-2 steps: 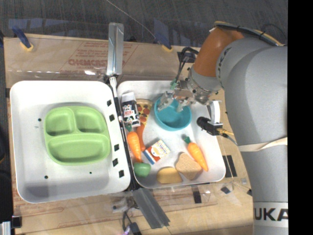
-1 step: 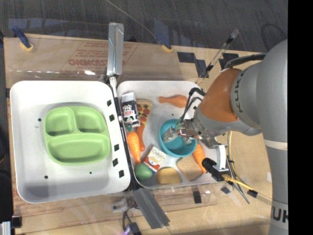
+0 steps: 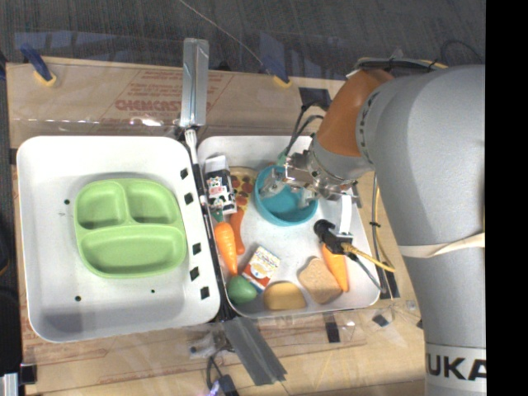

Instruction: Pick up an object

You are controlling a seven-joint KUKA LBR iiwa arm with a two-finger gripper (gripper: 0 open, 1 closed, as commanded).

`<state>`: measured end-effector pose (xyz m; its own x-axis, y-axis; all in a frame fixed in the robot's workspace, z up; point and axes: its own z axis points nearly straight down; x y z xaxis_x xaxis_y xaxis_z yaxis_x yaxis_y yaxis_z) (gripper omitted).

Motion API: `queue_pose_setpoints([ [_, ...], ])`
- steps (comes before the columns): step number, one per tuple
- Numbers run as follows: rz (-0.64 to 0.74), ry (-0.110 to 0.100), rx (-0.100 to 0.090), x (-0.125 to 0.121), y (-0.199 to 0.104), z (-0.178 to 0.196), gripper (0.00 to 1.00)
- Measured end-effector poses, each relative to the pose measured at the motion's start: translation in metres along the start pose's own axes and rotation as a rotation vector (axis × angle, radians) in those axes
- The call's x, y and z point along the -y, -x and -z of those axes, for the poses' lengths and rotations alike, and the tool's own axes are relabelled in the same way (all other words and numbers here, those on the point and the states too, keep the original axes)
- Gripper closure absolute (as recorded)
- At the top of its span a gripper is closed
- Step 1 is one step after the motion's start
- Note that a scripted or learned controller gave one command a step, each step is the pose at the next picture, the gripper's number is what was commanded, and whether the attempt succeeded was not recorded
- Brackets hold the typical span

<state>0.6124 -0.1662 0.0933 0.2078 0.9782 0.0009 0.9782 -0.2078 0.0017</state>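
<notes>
Teal bowl (image 3: 279, 209) sits in the far half of the right bin (image 3: 247, 148), w/ the gripper (image 3: 301, 178) of the KUKA arm (image 3: 429, 163) low over its right rim. Judging by position, it's the likeliest target. Pick not yet done as far as can be seen: the bowl looks seated on the bin floor, nothing is visibly lifted, and every other item lies loose. Left to do: secure a grip and raise the object clear.

Near side of the bin holds a carrot (image 3: 225, 247), small printed box (image 3: 262, 266), green round fruit (image 3: 242, 289), yellow lump (image 3: 283, 295), bread slice (image 3: 319, 280) and a 2nd carrot (image 3: 336, 271) by the right wall. A b/w carton (image 3: 217, 190) sits at the left wall. Left bin (image 3: 41, 221) carries a green divided plate (image 3: 128, 225), untouched.

Hard to read: the wrist and its fittings cover the gripper's tip, so open or closed can't be told, nor whether it touches the rim. Bowl's right edge is masked; contents, if any, unclear.
</notes>
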Motion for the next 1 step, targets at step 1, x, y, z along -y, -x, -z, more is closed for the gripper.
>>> queue_pose_setpoints([
  [1, -0.320, -0.036, 0.000, -0.0402, 0.0015, -0.0021, 0.00],
])
